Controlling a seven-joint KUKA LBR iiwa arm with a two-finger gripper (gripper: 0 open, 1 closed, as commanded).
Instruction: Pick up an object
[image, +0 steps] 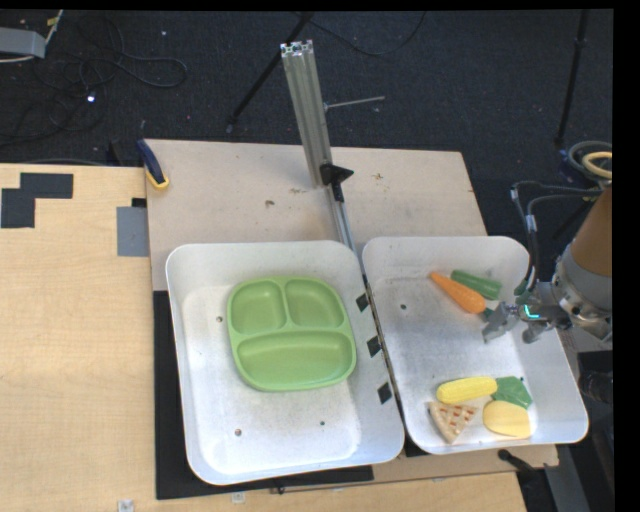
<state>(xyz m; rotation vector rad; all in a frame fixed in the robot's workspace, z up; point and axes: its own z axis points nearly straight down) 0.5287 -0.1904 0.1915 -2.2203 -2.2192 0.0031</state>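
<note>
Over the right-hand shallow white bin (400, 340) the grey arm's claw (512, 326) is hanging near the bin's right wall, with a small teal light glowing at its wrist; its two dark fingers (495, 325) are standing spread apart with nothing between them, their tips pointing down toward the bin floor. Just to the left of the claw, an orange plastic toy carrot with a green leafy top (462, 291) is lying at a slant in the upper part of that bin, its green end close to the fingers though I cannot tell whether they are touching. Toward the near corner of the same bin, a yellow toy corn cob (466, 389) is resting beside a dark green leaf-shaped piece (514, 389); below them a tan waffle-patterned wedge (452, 420) is lying just beside a smooth yellow rounded lump (508, 419), the four sitting in a tight cluster well apart from the carrot. Left of this bin, the second shallow white bin (200, 420) is carrying a light green plastic tray with three compartments (292, 334), lying flat near its middle. Both bins are sitting side by side on the pale wooden counter (240, 190); a silver metal post (310, 110) is rising from the counter behind them, and a small blue and yellow tool (153, 165) is lying at the counter's far left corner.
</note>
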